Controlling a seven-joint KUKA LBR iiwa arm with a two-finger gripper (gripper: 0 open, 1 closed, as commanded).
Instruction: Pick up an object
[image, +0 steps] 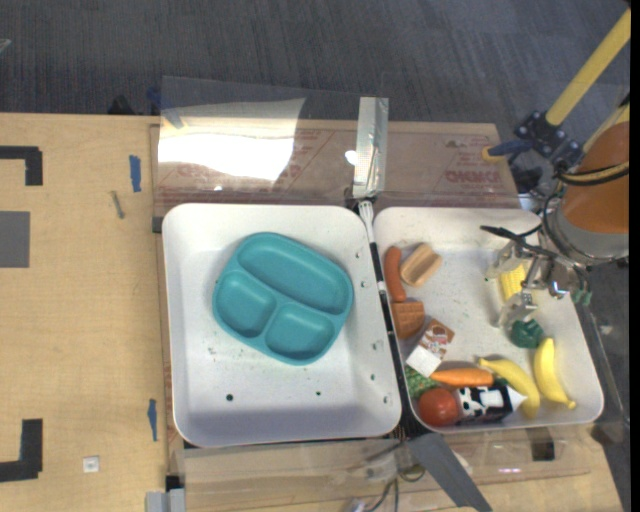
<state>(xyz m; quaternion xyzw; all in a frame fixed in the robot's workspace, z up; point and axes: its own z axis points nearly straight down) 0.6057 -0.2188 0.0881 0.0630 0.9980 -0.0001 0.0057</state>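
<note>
The right bin (455, 235) holds a heap of toy food. My gripper (527, 283) hangs low over the bin's right side, below the orange-banded wrist (603, 190). A yellow piece (510, 283) lies directly at the gripper, partly covered by it. Just below sits a small green piece (526, 332). Two bananas (549, 372) (512, 376) lie at the front right. A carrot (462, 377), a tomato (438, 405) and a black-and-white toy (487, 400) crowd the front edge. A sausage (393, 272) and a bread roll (421, 263) lie at the back left.
In the left bin (190, 260) rests a teal divided plate (284, 297). A brown wedge (408, 318) and a small packet (433, 340) lie along the right bin's left wall. A metal bar (370, 150) stands behind the divider between the bins.
</note>
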